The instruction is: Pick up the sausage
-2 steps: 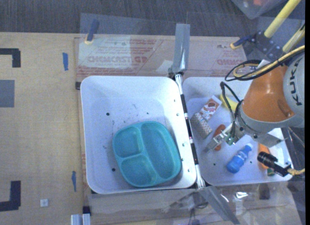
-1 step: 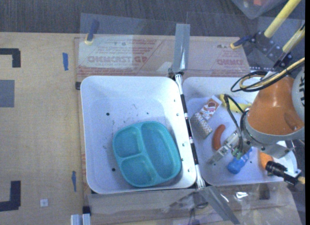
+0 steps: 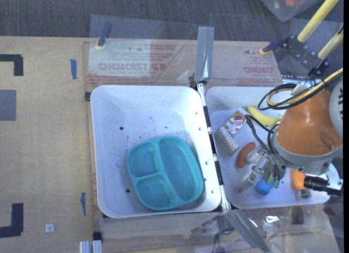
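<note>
In the right bin you have the arm coming in from three o'clock, with the gripper low over the clutter. The sausage, a short reddish-orange piece, lies on the bin floor just beside the gripper, at about ten o'clock from it. Nothing sits between the fingers that you can make out, and whether they stand apart or together I cannot tell; the metal parts blur into each other there.

Around the sausage: a striped packet at its nine o'clock, a red-and-white box at twelve, a banana at one to two o'clock. A blue piece lies at the gripper's six o'clock, an orange piece at its three. The left bin holds a teal tray.

I judge this the approach step; the grasp is not yet made. Your next move calls for a small shift toward ten o'clock so the fingers straddle the sausage across its short axis, then a descent. Mind the packet: it lies close enough to be caught with it.
</note>
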`<state>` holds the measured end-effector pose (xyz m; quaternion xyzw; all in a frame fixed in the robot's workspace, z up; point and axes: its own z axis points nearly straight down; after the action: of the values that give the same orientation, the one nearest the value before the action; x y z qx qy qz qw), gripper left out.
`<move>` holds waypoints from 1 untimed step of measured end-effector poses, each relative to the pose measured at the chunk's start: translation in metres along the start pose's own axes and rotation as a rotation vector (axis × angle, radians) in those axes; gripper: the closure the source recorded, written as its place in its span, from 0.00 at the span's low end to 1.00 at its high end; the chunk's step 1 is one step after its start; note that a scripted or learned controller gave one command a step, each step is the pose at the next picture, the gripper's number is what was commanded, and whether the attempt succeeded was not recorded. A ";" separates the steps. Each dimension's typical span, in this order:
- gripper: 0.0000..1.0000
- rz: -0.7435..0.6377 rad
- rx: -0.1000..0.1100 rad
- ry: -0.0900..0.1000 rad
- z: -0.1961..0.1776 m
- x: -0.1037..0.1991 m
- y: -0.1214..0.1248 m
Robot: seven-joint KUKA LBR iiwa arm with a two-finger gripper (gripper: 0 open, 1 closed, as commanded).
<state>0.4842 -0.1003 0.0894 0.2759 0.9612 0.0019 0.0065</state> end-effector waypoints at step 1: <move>0.00 -0.377 0.000 0.002 0.001 -0.047 0.025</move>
<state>0.5371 -0.1037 0.0893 0.0911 0.9958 0.0008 0.0058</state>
